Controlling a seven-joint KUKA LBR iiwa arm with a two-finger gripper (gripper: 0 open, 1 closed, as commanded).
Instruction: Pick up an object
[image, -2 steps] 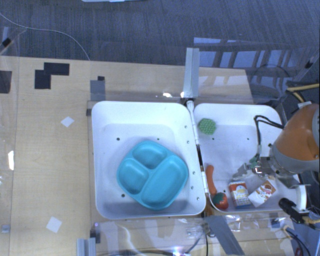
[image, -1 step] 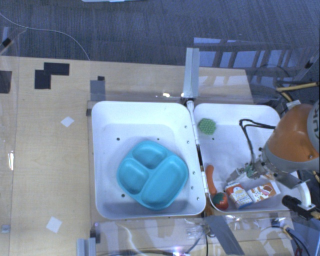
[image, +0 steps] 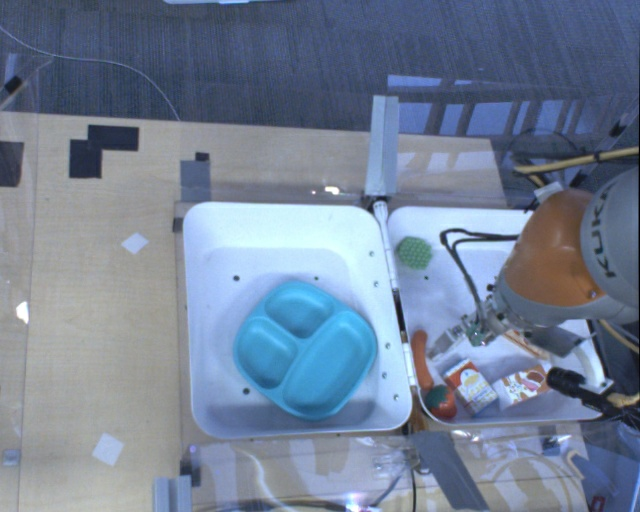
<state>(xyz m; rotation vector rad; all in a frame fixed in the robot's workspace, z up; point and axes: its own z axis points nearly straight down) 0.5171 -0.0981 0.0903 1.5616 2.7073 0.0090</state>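
Two white bins are seen side by side on a wooden table (image: 90, 330). A blue divided plate (image: 305, 348) lies in the left bin (image: 215, 245). In the right bin (image: 455, 420) lie a green ball (image: 414, 252), a carrot-like toy (image: 421, 360) and two small cartons (image: 497, 387). The claw (image: 474, 331) is lowered just above the cartons; its opening cannot be told.

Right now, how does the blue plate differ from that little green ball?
The blue plate is wide, flat and split into three compartments; the green ball is small, round and bumpy-looking. The plate lies in the left bin, taking up much of its floor, while the ball sits at the far corner of the right bin, beside the divider. Both rest untouched, apart from the arm.
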